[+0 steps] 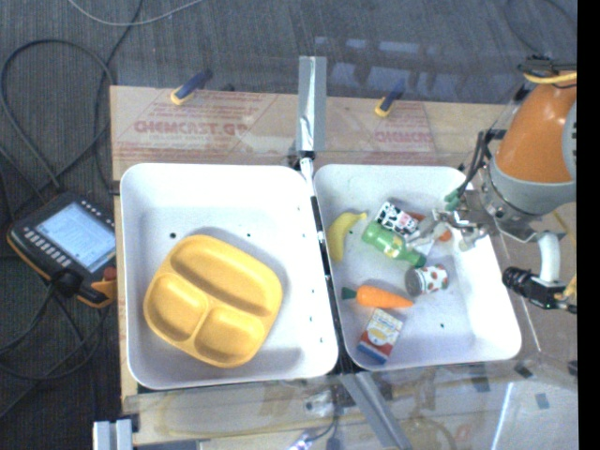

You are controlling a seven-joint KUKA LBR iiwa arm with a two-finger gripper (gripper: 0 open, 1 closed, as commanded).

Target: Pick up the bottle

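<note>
Gripper (pixel 448 225) perhaps touching crowded bottle (pixel 387 242)

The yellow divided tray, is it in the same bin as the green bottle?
No, the yellow tray lies in the left bin, while the green bottle lies in the right bin.

A robotics lab or test cell is indicated. A grey industrial arm (pixel 536 153) with an orange band is seen at a bench (pixel 216 125) of bare board, printed with faded red lettering and clamped at its far edge. To the arm's near left, two shallow white bins (pixel 469 317) are set side by side, the nearer one scattered with toy food, the farther one occupied by a yellow divided tray (pixel 214 298). Beyond that farther bin, well apart from the arm, a teach pendant (pixel 67 242) with a lit screen is laid on grey carpet, where loose cables (pixel 56 82) are trailed.
</note>
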